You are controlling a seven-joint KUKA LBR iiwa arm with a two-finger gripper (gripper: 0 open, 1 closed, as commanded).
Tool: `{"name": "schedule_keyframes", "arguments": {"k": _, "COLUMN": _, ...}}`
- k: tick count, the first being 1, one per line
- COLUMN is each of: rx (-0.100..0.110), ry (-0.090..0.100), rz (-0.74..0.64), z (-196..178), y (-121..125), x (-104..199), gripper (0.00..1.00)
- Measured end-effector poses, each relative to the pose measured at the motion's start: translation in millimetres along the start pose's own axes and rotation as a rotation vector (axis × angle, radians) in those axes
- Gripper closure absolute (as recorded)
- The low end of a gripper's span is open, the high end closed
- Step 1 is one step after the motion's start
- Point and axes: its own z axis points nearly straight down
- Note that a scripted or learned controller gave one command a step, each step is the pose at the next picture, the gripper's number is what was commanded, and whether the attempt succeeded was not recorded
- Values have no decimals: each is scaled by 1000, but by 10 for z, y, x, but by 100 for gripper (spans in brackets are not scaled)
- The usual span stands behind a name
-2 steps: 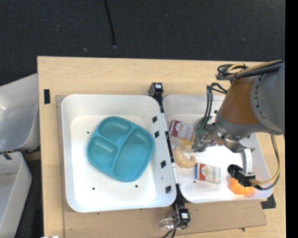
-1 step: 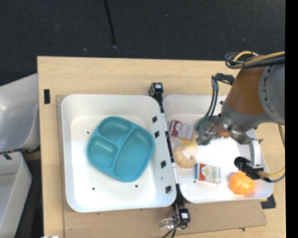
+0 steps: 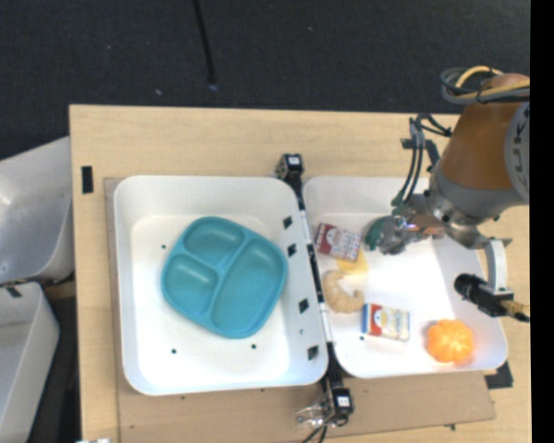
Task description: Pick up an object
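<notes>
The right bin (image 3: 402, 363) holds a small red-and-white carton (image 3: 338, 242), a yellow piece (image 3: 355, 266) beside it, a pale doughnut-like ring (image 3: 343, 291), a white box with red and blue print (image 3: 386, 322) and an orange (image 3: 451, 341). My gripper (image 3: 388, 234) hangs low over the upper middle of this bin, just right of the red carton. A dark green thing sits at its tip. The arm comes in from the right, its orange band (image 3: 480, 150) above the wrist.
The left bin (image 3: 138, 358) holds a blue divided plate (image 3: 224, 276). A black clamp (image 3: 289, 165) sits at the top of the divider between the bins, another (image 3: 337, 401) at the bottom. A black fitting (image 3: 480, 295) juts over the right bin's right edge.
</notes>
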Motion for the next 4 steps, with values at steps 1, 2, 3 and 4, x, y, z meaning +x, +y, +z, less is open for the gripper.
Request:
{"name": "schedule_keyframes", "arguments": {"k": 1, "rx": 4, "ry": 3, "rz": -5, "z": -150, "y": 187, "x": 458, "gripper": 100}}
{"name": "schedule_keyframes", "arguments": {"k": 2, "rx": 5, "ry": 4, "rz": -6, "z": -261, "y": 336, "x": 1054, "gripper": 100}}
{"name": "schedule_keyframes", "arguments": {"k": 3, "rx": 5, "ry": 2, "rz": -3, "z": -265, "y": 493, "x": 1474, "gripper": 100}}
{"name": "schedule_keyframes", "arguments": {"k": 4, "rx": 6, "ry": 3, "rz": -5, "z": -189, "y": 556, "x": 2030, "gripper": 100}}
